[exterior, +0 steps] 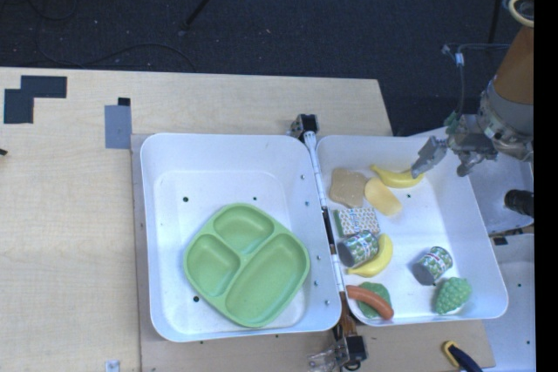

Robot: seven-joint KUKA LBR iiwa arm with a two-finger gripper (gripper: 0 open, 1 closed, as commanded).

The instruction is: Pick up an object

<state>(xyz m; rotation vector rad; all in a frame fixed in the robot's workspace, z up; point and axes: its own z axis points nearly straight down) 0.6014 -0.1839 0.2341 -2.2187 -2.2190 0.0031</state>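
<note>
The right bin [475, 213] holds several toy foods. A yellow banana [394, 178] lies near its far edge, beside a tan bread slice [348, 186] and a pale yellow piece [384, 198]. Further forward are a patterned box [357, 220], a dark can [356, 248], a second banana [381, 255], a silver can [432, 264], a green broccoli [452, 295] and an orange-red sausage [370, 300]. My gripper [445, 159] hangs over the bin's far right part, open, with nothing between its fingers. Its left fingertip [425, 161] is just right of the banana's end.
The left bin [166, 187] holds a green divided plate [247, 264]. A clamp [305, 126] sits at the far end of the seam between the bins. The wooden bench [61, 231] stretches to the left. A yellow-handled tool [458, 355] lies in front of the right bin.
</note>
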